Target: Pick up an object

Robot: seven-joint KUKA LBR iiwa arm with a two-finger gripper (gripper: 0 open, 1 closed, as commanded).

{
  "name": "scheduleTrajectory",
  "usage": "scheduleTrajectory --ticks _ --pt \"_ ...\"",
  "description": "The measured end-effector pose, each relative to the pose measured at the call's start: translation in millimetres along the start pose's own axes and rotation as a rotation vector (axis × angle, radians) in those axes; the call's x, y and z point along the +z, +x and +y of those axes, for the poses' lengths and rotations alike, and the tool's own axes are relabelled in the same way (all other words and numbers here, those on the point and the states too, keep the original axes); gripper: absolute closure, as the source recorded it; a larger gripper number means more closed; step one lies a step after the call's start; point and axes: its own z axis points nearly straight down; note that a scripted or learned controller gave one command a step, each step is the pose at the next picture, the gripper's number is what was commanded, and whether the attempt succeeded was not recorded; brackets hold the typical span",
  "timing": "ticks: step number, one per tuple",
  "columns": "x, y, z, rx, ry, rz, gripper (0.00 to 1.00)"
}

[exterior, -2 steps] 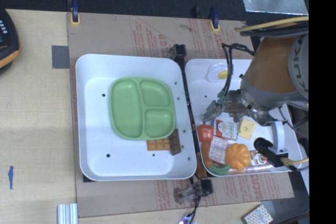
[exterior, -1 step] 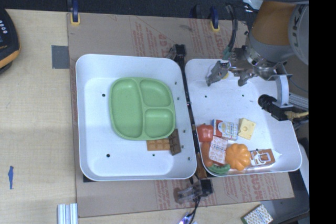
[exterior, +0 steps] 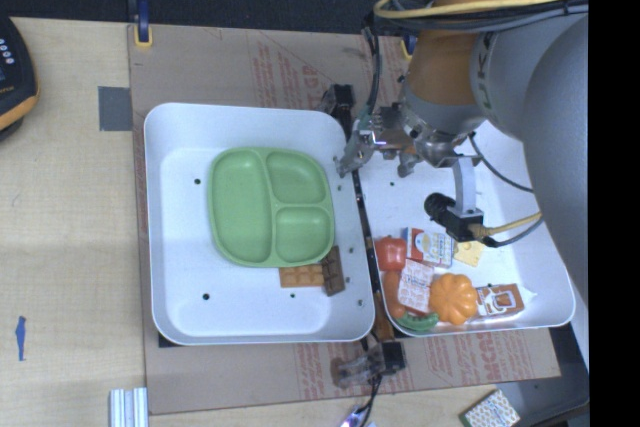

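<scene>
Camera view puts the grey arm with its orange band (exterior: 470,45) over the far end of the right-hand shallow white bin (exterior: 545,260). Its two-finger gripper (exterior: 372,147) hangs by the wall shared with the left-hand white bin (exterior: 160,235). We cannot tell whether the gripper is open or closed, and we see nothing held in it, so we judge the pick not yet made: descent, grasp and lift are all left.

Down and left of the gripper lies a pale green divided plastic plate (exterior: 270,205), with a tan toy brick (exterior: 300,277) and a dark brown block (exterior: 333,271) at its near edge.

Below the gripper, well apart from it, small things crowd the right bin's near corner: a brown and white carton (exterior: 498,300), an orange toy pumpkin (exterior: 452,298), printed white packets (exterior: 415,285) and a red piece (exterior: 391,254). They touch one another, which we think makes a clean single grasp awkward.
</scene>
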Motion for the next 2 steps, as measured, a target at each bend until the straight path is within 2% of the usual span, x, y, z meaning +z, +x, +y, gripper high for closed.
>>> scheduleTrajectory --ticks 1,2 --pt "-53 -71 61 0.011 -0.015 -0.006 0.0" --pt "1 -10 -2 0.002 0.006 0.0 0.0"
